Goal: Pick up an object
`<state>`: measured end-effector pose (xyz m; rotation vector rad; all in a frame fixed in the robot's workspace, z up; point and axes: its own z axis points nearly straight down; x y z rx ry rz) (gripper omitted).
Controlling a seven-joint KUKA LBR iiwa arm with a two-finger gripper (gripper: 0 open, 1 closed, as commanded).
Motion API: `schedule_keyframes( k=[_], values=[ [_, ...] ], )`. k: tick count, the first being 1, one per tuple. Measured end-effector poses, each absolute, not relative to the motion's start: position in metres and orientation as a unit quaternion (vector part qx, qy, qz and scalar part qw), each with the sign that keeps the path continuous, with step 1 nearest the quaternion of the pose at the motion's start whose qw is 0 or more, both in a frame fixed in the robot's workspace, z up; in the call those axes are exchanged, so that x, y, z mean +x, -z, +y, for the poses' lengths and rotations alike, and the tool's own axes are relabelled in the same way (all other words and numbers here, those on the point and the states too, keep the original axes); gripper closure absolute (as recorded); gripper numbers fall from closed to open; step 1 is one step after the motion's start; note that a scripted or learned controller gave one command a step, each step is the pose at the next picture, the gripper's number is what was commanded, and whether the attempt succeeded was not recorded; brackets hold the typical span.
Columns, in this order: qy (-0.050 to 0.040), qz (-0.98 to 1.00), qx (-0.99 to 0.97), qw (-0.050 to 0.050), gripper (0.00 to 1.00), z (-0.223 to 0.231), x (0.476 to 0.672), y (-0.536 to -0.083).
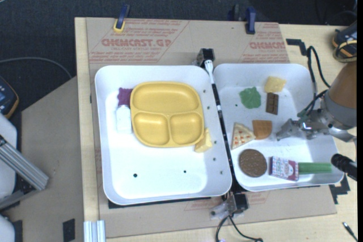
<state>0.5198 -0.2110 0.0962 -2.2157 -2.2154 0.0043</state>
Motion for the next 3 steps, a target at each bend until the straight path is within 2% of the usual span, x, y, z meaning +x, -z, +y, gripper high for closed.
schedule_keyframes(
  k=[1,2,3],
  values=[
    [-0.0005,-0.707,-0.707,0.002,0.00,-0.210,0.520,-0.084],
    [-0.0001,-0.707,-0.707,0.000,1.00,-0.211,0.520,-0.095],
    [0.0007,-0.707,-0.707,-0.003,1.00,-0.216,0.522,-0.139]
  ],
)
